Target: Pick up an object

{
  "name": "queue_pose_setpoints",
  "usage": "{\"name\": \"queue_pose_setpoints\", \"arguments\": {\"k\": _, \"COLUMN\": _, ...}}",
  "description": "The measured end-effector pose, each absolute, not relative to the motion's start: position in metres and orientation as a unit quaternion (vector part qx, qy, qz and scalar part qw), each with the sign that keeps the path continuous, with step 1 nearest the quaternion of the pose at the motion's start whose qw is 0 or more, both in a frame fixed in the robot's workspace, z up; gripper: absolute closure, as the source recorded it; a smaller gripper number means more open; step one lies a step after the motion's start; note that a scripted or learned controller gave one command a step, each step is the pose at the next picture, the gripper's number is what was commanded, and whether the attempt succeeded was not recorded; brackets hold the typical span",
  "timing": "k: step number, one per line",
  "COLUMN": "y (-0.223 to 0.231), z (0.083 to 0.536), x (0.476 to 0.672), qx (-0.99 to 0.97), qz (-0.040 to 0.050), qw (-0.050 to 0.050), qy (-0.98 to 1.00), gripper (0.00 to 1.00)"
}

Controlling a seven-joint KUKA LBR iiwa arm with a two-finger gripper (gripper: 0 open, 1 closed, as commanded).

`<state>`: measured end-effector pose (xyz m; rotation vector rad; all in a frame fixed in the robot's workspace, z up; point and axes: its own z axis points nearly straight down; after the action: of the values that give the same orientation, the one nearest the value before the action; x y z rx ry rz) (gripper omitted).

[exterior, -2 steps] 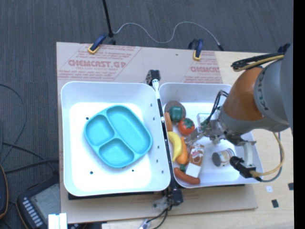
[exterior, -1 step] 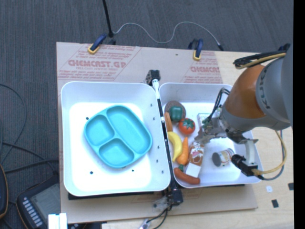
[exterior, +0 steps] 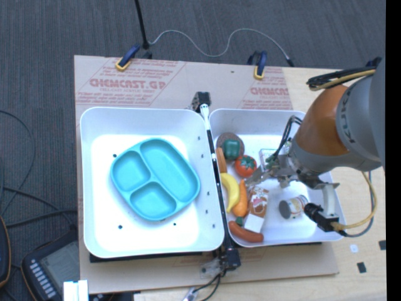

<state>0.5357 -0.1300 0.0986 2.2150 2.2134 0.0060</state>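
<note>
The right bin (exterior: 294,231) holds several toy foods. A red tomato (exterior: 245,165) lies next to a dark green vegetable (exterior: 232,148), with an orange carrot (exterior: 221,160) along the bin's left wall. Below them are a yellow banana (exterior: 232,192), a small printed packet (exterior: 257,204), a reddish sausage (exterior: 245,232) and a little grey can (exterior: 291,207). My gripper (exterior: 260,178) hangs low in the middle of this bin, just right of the tomato and above the packet. The wrist hides what is directly beneath it.
The left bin (exterior: 94,168) holds a blue three-part plate (exterior: 155,178). A black bar (exterior: 213,168) runs between the two bins. The grey and orange arm (exterior: 326,130) covers the right bin's far right side. Cables and clamps lie along the board's back edge.
</note>
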Motion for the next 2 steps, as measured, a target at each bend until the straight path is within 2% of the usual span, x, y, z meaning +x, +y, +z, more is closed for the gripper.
{"name": "queue_pose_setpoints", "arguments": {"k": 1, "y": -0.107, "z": 0.089, "x": 0.525, "qx": 0.708, "qz": 0.0017, "qw": 0.008, "qy": 0.706, "gripper": 0.00}}
{"name": "queue_pose_setpoints", "arguments": {"k": 2, "y": -0.106, "z": 0.099, "x": 0.525, "qx": 0.708, "qz": 0.0024, "qw": 0.007, "qy": 0.706, "gripper": 1.00}}
